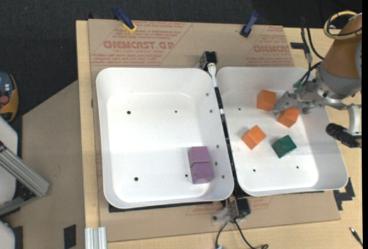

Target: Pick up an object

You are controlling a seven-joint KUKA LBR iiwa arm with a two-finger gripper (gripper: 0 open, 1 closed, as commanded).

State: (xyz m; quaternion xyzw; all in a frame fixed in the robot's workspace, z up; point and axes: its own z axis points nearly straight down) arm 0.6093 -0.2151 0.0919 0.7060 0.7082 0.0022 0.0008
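Orange block: that's your target — it sits in the right bin, upper right part, right at the gripper.
Neighbours: a second orange block just to its left and farther up, a third orange block nearer the bin's middle, a green block just below.
Other bin: the left bin holds a purple block, well apart from the action.
Jaws: you've got them down at the target, but whether they're wide, narrow or gripping it I cannot tell — the wrist hides the gap.
Handling: it looks like a small, stiff, light cube, likely foam or wood; smooth faces, so it may slip if you pinch it by the corners.
Where to hold: take it across two opposite flat faces, centred, not on an edge.
Orientation: it sits turned on the bin floor, its edges slanted against the bin walls.
Long axis: none that I can make out — it reads as near cubic, so line the jaws up with the faces.
Watch: the neighbouring orange block is close; a wide approach could nudge it.
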